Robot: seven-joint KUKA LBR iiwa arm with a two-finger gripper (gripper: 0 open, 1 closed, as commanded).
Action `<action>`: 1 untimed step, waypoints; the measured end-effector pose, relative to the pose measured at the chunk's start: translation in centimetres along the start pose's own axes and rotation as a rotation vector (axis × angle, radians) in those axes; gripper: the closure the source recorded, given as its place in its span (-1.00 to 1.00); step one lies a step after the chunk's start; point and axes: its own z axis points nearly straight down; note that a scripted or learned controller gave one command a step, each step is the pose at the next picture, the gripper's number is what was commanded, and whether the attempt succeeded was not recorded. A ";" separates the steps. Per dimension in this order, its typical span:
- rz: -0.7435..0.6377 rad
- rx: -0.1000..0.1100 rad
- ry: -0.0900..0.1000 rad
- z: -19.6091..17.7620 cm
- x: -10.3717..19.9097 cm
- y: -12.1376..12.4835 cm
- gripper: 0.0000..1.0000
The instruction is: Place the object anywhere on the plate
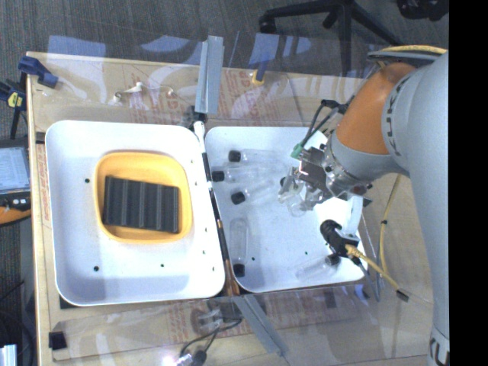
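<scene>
Fingers hidden: I cannot tell their state on the gripper [307,183], low over the right bin [263,280] among clear bottles [252,175]. My target, the yellow plate [107,166] bearing a dark ridged tray [142,204], lies well apart leftward in the left bin [69,265].

Single fixed camera above the bench [114,322], looking down at a slant, far enough back to take in both white bins: left bin [76,265] and right bin [267,269]. Floor and a chair base [343,6] along top edge; arm [396,128] enters from the right.
</scene>
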 end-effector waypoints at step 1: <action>-0.050 -0.005 -0.002 -5.4 5.2 -0.7 1.00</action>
